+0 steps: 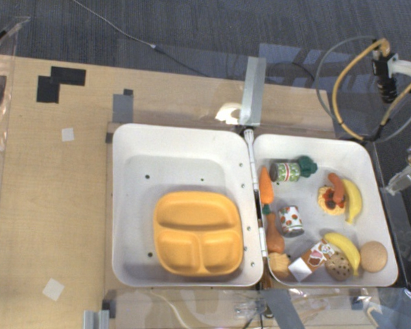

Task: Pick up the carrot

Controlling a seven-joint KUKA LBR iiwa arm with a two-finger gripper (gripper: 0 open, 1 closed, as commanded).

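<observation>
Lying against right bin's left wall: carrot (pixel 266 186), near a small can (pixel 290 220)
Left bin (pixel 134 150): holds yellow tray (pixel 198 231)
Hand (pixel 405 179): at right edge; opening cannot be told

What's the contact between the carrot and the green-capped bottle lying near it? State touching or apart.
Apart. The camera view shows a strip of white bin floor between the carrot, lying along the right bin's left wall, and the green-capped bottle to its right.

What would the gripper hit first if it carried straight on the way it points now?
Probably the right bin's rim, then the upper banana; the gripper sits at the edge, so depth is unclear.
</observation>
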